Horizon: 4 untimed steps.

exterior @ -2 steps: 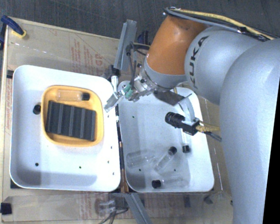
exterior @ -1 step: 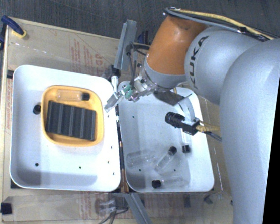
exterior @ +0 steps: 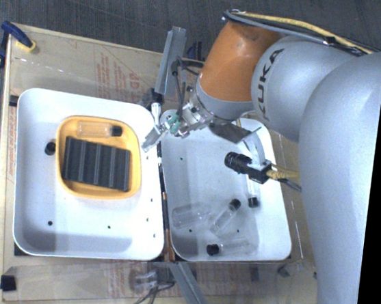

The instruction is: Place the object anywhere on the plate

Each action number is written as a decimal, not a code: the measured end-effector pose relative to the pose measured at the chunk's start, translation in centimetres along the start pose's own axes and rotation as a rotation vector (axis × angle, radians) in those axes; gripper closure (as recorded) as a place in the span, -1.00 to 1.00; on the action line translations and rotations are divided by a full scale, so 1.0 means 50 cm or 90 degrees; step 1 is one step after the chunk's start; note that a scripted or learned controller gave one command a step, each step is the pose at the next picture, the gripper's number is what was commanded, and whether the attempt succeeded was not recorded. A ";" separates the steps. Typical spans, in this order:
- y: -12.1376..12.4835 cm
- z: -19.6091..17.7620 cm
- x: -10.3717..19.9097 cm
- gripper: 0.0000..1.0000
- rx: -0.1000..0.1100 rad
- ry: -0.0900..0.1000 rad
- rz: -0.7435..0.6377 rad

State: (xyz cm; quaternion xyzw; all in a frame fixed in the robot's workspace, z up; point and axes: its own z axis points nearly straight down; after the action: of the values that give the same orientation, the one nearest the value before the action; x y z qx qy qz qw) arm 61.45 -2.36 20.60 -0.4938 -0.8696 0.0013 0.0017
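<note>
Fingers of the gripper (exterior: pixel 156 135) seem pressed together on nothing, just right of the yellow plate (exterior: pixel 100 157), while the clear bottles (exterior: pixel 227 218) lie well right of it, so picking and placing remain.

The grey arm (exterior: pixel 317 129) reaches in from the right, its orange band (exterior: pixel 233 60) above the wrist. Its pincer (exterior: pixel 156 135) points down-left from that band.

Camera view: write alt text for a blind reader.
A grey and orange robot arm reaches over two white bins, its gripper near their shared edge. The left bin holds a yellow tray; the right bin holds small clear vials.
</note>
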 end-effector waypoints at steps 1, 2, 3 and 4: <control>0.000 0.000 0.000 -1.00 0.000 0.000 0.000; 0.000 0.000 0.000 -1.00 0.000 0.000 0.000; 0.000 0.000 0.000 -1.00 0.000 0.000 0.000; 0.000 0.000 0.000 -1.00 0.000 0.000 0.000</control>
State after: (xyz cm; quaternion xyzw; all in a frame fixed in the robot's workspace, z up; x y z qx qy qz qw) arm 61.45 -2.36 20.60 -0.4938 -0.8696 0.0013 0.0017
